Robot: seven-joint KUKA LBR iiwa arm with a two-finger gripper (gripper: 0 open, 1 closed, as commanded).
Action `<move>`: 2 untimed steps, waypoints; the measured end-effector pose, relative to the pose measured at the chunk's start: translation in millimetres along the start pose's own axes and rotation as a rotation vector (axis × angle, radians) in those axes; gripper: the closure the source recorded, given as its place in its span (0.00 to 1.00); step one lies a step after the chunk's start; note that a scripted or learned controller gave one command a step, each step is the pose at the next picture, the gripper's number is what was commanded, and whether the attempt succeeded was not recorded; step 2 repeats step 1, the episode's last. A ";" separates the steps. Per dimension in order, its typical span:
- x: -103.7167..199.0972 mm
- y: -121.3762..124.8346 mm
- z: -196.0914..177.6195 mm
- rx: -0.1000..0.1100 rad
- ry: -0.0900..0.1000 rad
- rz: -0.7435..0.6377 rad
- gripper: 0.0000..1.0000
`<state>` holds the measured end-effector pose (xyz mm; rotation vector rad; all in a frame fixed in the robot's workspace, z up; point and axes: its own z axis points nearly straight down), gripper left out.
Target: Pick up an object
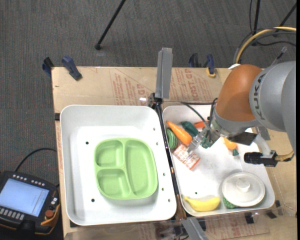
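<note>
Camera view: gripper [196,146] hovers just above red-white packet [186,157] in right bin [217,169], approach step; jaws' state can't tell. Next: descend, close.

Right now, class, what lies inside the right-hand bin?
In the right bin lie a carrot, a red-and-white packet, a banana and a white lid. The arm covers the bin's far corner.

The bench [110,86], seemingly cardboard-topped, bears two white bins [75,134] side by side.
</note>
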<state>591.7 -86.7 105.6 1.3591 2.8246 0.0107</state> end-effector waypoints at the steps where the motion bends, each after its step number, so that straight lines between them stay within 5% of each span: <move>1: 0.6 -0.2 1.2 0.002 0.002 -0.001 0.00; 2: 0.6 -0.2 1.2 0.002 0.002 -0.001 0.00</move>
